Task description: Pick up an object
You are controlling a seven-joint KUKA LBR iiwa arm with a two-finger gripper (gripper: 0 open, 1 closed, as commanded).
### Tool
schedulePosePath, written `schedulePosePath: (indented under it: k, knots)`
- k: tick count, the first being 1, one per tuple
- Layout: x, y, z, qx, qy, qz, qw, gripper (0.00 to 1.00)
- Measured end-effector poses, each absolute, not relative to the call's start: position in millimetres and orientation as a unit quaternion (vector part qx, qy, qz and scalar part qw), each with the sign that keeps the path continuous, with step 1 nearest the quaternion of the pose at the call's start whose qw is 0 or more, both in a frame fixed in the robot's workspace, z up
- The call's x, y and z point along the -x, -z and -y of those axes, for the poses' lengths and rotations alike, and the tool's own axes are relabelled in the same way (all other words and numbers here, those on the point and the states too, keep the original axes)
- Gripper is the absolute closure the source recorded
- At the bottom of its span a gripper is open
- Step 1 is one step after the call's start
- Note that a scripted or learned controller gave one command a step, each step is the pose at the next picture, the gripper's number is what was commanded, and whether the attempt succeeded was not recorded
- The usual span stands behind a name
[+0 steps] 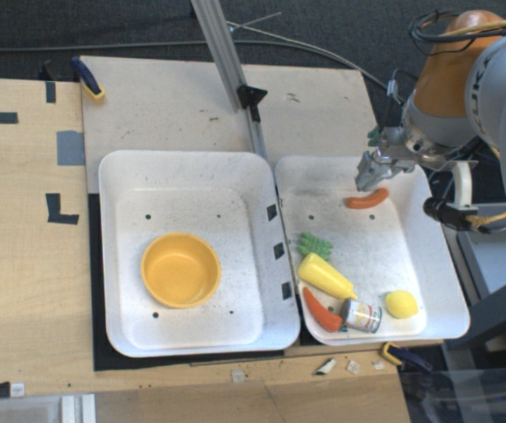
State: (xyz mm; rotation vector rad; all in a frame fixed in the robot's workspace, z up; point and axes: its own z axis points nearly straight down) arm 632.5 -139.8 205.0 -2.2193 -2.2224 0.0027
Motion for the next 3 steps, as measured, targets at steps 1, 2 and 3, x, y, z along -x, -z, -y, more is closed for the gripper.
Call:
schedulePosePath:
  k: [1, 2, 3]
  knots:
    - [-620.8, -205.5, 78.4, 0.705, -0.0007, 0.709, 0.003, 1.0]
    - [-610.6, -213.2, 33.0, 0.705, -0.001, 0.709, 0.003, 1.0]
    - [-588.4, -206.9, -22.7, 0.705, -0.0026, 0.709, 0.004, 1.0]
